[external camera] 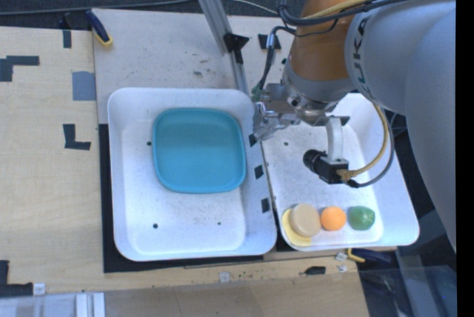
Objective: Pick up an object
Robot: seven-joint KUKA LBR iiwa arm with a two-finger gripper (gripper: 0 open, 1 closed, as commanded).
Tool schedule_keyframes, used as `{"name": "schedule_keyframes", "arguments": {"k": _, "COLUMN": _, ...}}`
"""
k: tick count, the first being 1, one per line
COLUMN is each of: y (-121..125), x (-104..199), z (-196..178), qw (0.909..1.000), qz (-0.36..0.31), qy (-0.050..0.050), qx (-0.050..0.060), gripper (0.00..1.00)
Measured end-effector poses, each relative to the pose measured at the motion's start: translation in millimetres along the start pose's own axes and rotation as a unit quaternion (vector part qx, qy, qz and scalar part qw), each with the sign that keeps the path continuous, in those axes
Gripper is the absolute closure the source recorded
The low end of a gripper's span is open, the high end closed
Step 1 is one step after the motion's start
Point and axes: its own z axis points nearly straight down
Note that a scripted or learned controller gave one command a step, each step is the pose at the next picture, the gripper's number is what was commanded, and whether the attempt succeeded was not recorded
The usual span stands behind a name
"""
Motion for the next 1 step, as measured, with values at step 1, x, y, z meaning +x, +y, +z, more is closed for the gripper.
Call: {"name": "schedule_keyframes", "arguments": {"k": 1, "y": -4.6, "x": 62.4, "z": 3.9, "qw": 1.0, "qz": -0.001, "qy": 0.0, "qx": 0.0, "gripper": 1.0}}
